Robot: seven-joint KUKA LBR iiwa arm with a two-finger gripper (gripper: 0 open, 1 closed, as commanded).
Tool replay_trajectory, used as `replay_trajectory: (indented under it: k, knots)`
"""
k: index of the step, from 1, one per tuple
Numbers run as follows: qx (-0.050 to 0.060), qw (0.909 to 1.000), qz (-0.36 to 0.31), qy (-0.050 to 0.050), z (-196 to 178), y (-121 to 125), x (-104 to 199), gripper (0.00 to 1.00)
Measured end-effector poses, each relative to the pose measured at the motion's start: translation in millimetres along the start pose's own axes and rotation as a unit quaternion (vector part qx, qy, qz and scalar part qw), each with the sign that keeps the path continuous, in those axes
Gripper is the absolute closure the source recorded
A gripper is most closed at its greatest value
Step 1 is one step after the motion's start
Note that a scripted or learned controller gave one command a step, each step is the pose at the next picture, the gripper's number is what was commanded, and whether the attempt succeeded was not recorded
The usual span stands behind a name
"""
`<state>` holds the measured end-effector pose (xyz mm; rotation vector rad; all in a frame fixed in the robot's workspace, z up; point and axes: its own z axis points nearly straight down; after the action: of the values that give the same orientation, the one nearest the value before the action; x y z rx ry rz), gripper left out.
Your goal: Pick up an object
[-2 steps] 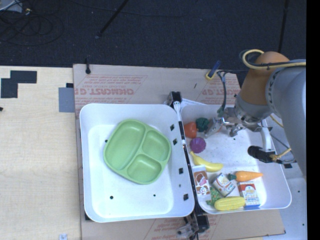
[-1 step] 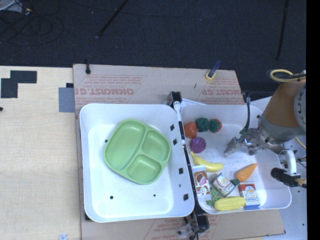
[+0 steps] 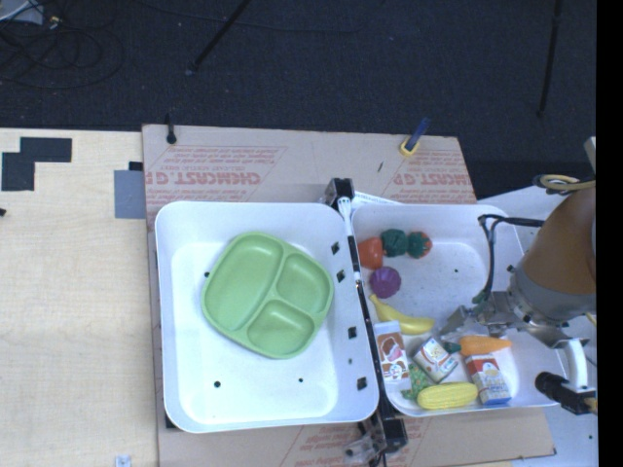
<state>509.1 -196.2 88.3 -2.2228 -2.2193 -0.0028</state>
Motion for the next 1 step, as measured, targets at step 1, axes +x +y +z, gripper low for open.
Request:
replay_trajectory:
  k: [1]
  knots:
    - [0.003, 1.0000, -0.001, 0.000, -3.3, 38.3, 77.3, 0.00]
